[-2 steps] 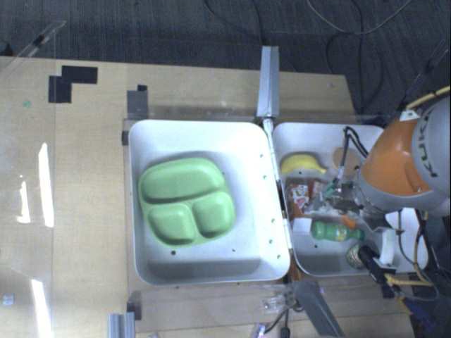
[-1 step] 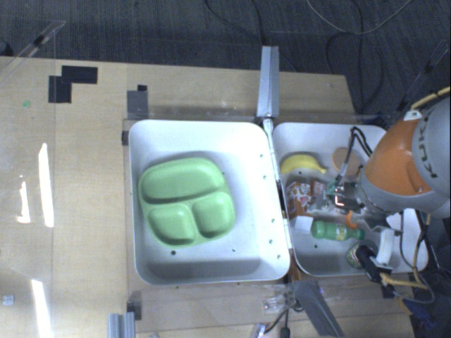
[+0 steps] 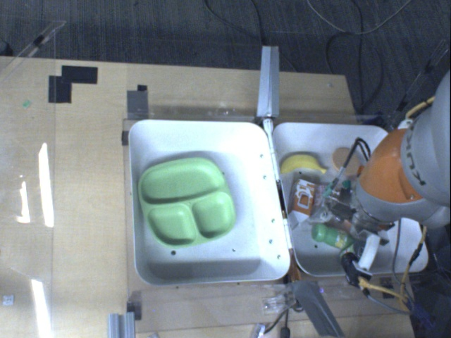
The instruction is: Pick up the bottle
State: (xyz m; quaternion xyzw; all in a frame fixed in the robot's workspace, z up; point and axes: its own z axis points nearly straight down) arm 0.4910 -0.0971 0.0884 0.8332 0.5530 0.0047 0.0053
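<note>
Camera view: two shallow white bins are seen side by side on the wooden surface [image 3: 77,210]; the left bin [image 3: 151,136] is occupied by a green sectioned tray [image 3: 187,199], lying flat with one long compartment above two smaller ones; a grey metal bar [image 3: 268,83] is seen standing at the upper end of the seam between the bins.

The right bin [image 3: 310,263] is entered from the right by the arm [image 3: 416,160], grey with its orange band above the wrist; the tool [image 3: 340,204] is positioned low over the middle of this bin, amid the clutter; whether it is open or closed cannot be told, since its tip is masked by the wrist hardware, and no object is seen clamped in it.

The bottle [image 3: 331,235], green, is seen lying on its side on the bin floor, just below the tool and partly covered by it; a yellow item [image 3: 303,163] is noted near the bin's upper left; a small orange-and-white packet [image 3: 304,196] is noted just below it, beside the dividing wall; black cables [image 3: 282,5] are seen trailing on the dark floor beyond the surface.
</note>
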